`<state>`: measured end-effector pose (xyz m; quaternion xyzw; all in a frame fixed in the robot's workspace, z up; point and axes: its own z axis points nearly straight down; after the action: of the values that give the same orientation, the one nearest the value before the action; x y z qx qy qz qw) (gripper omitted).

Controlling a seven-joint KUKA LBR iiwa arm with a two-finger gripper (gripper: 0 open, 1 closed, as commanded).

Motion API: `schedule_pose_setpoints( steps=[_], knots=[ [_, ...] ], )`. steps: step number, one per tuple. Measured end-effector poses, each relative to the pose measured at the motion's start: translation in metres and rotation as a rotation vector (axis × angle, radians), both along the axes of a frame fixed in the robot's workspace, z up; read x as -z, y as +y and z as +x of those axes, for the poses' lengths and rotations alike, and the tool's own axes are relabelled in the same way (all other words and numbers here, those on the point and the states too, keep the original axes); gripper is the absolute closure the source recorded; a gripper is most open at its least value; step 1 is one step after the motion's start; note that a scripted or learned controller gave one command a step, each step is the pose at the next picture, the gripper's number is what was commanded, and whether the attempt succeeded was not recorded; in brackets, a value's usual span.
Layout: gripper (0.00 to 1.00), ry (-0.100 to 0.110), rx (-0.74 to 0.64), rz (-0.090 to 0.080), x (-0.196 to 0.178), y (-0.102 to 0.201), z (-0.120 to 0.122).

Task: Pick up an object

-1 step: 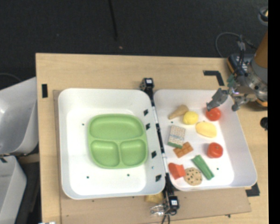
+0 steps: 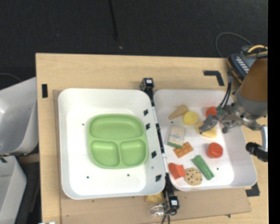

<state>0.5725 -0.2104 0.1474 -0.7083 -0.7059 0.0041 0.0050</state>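
Camera view: arm poised over a bin of toy food

Camera view, from above at a slant: a pale wooden bench (image 2: 98, 69) carries two shallow white bins set side by side. The left bin (image 2: 74, 171) holds a green divided plate (image 2: 117, 140) with three compartments, lying flat near its middle. The right bin (image 2: 238, 171) holds a scatter of small toy foods. The grey arm (image 2: 255, 88), its orange band above the wrist, reaches in from the right and hangs over the right bin's far side.

Its gripper (image 2: 216, 123) sits low by a yellow wedge (image 2: 210, 133), the fingers spread apart with nothing between them; one fingertip lies just beside the wedge, and whether it touches cannot be told.

Among the pieces, largest to smallest: a green stick (image 2: 203, 167) lies tilted near the front; a tan cone-like piece (image 2: 178, 112) lies toward the back; a pale cracker (image 2: 177, 135) sits near the divider, an orange block (image 2: 183, 149) just in front of it; a speckled cookie (image 2: 193, 176) rests beside a red piece (image 2: 176, 170); a red tomato (image 2: 215, 150) sits apart at right; a yellow ball (image 2: 191, 118) lies beside the cone; a small red-orange piece (image 2: 211, 111) shows behind the gripper.
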Motion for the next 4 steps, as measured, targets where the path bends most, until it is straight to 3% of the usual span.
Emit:
schedule_pose_setpoints(
  steps=[1,2,4],
  knots=[
    [0.00,-0.006,0.000,-0.001,0.051,-0.020,-0.040],
    [1.00,-0.016,0.002,-0.003,0.037,-0.020,-0.036],
    [1.00,-0.023,0.013,-0.007,0.016,-0.023,-0.035]
  ],
)
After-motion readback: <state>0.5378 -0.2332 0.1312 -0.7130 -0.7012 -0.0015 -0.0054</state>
